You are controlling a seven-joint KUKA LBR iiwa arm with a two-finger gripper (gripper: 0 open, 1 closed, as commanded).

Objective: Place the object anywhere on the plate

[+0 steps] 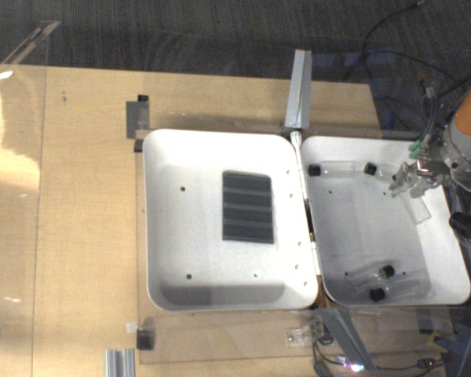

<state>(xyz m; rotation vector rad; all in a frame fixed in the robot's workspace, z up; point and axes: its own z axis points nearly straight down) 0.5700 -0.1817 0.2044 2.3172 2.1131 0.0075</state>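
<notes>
Ribbed dark rectangular plate (pixel 248 207); glossy white bin (pixel 165 210).

The bench (pixel 71 234) looks like pale wood with a smooth, slightly shiny finish. Both bins, the left bin (pixel 169 210) and the right bin (pixel 361 234), seem smooth white plastic. The dark ribbed plate (pixel 248 206) looks matt. A bar (pixel 300 89) behind looks like grey metal.

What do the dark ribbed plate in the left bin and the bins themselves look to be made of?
Plate: probably dark grey plastic or rubber, matte, with moulded ridges and no glare. Bins: likely white plastic, smooth and slightly glossy, with rounded moulded corners.
</notes>
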